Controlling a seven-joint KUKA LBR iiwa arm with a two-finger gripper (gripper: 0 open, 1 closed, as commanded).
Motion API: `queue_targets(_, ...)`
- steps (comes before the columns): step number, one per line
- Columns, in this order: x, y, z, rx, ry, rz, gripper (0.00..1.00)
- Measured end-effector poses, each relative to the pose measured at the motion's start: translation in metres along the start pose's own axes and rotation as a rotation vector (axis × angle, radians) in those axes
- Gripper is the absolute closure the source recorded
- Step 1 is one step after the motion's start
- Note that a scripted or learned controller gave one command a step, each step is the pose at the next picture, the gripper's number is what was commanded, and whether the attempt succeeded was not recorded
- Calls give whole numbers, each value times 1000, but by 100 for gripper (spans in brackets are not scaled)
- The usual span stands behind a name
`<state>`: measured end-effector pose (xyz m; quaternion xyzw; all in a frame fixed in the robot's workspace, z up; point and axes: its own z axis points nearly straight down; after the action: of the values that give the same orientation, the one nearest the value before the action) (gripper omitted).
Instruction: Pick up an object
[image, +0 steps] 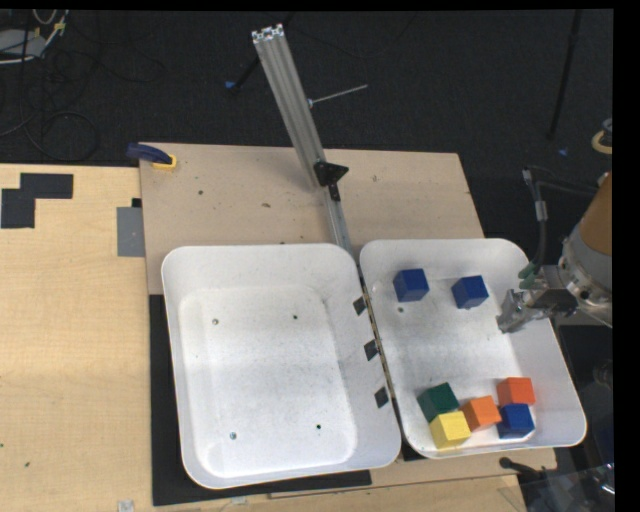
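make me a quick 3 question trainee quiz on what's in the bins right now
1. True or false: all the small cubes lie in the right shallow white bin.
2. How many small blue cubes are there? A) one B) two C) three
3. Fill in: the small yellow cube touches the small ____ cube behind it.

Key:
1. True. The left shallow white bin holds none.
2. C: two at the far end and one in the near cluster beside the small orange cube and small red cube.
3. Green.

The claw hangs at the right bin's right rim.
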<state>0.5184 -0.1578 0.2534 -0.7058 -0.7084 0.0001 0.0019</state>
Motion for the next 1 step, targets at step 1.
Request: queue_targets(1, 56, 17, 9, 2, 1, -1, 100)
